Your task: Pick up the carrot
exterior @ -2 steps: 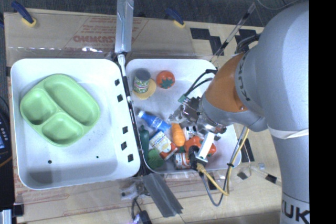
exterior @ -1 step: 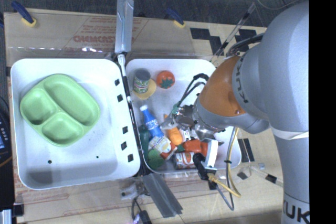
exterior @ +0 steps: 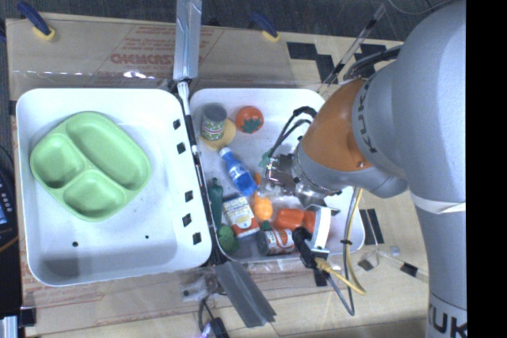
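Arm (exterior: 412,115) reached in from the frame's right, bent down over the right bin (exterior: 313,100), orange band (exterior: 341,131) above the wrist. The tool (exterior: 277,190) hung low among the clutter; whether it was open or closed could not be told. Carrot (exterior: 287,216) lay at lower centre-right, just below it, beside a blue bottle (exterior: 237,170). The left bin (exterior: 47,249) held a green tray (exterior: 89,165).

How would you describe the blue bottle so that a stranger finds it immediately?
Look at the right white bin, the crowded one beside the bin holding the green divided plate. Near its middle, just left of the arm's orange band, lies a small bottle on its side. It is the only blue item there, with a white cap.
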